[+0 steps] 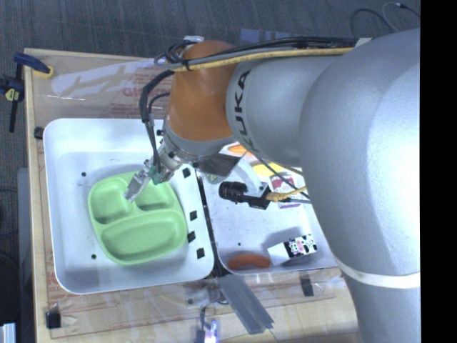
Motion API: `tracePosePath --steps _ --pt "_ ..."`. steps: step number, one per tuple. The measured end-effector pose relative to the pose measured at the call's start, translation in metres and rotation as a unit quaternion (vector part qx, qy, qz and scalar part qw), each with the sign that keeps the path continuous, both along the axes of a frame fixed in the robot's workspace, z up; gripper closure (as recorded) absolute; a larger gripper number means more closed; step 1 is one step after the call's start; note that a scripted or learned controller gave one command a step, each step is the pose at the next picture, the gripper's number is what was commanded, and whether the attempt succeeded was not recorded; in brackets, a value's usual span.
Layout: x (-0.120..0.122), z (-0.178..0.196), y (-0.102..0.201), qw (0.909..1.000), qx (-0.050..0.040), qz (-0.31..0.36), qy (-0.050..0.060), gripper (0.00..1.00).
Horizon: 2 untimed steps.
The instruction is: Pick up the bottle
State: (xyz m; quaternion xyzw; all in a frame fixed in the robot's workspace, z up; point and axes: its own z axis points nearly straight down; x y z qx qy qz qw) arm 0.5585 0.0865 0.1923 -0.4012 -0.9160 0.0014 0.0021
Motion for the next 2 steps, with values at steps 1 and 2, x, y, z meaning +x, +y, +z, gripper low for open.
tracePosePath --steps 1,2 --pt "-0.065 -0.001 -0.010 0.9965 -0.0002 -0.084 0.000 0.00" --pt "-0.058 -0.001 -0.050 0.9827 -0.0005 -0.185 -0.002 0.00"
